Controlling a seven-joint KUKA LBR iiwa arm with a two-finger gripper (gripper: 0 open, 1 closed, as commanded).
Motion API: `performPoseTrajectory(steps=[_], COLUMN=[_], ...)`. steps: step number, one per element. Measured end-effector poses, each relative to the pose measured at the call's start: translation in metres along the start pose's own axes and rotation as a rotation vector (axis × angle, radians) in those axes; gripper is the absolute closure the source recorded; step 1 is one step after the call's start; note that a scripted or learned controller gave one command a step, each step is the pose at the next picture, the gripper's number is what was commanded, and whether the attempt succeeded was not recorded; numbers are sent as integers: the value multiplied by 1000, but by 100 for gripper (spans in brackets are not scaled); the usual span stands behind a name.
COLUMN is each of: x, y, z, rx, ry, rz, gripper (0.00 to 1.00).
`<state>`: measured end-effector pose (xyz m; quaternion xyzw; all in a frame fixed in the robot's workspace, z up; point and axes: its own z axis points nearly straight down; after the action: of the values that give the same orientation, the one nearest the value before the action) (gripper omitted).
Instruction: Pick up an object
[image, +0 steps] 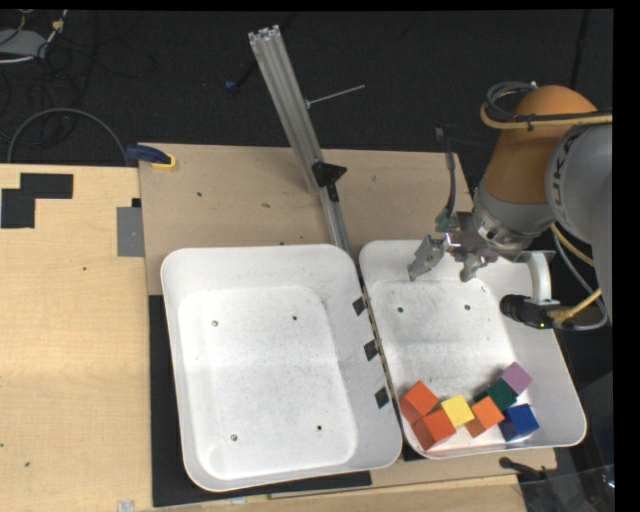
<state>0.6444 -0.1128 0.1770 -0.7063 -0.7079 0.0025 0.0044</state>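
Note:
Several coloured blocks lie bunched at the near end of the right bin (470, 320): a red-orange block (424, 397), a red block (436, 427), a yellow block (458, 411), an orange block (487, 412), a green block (500, 391), a purple block (516, 378) and a blue block (520, 421). My gripper (446, 259) hangs over the far end of the same bin, well away from the blocks. Its fingers are spread apart and nothing is between them.
The left bin (262, 360) sits beside the right one, with black clips (372, 350) along the shared edge. A slanted aluminium rail (297, 120) rises behind the bins. The wooden bench (70, 300) extends to the left.

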Motion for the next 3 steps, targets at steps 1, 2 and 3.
performPoseTrajectory(steps=[1, 2, 3], x=[-1, -1, 1], y=[1, 1, 5], z=[-5, -5, 88], rx=[-7, -7, -9], ry=[-2, -2, -2], rz=[1, 1, 1], gripper=[0, 0, 0])
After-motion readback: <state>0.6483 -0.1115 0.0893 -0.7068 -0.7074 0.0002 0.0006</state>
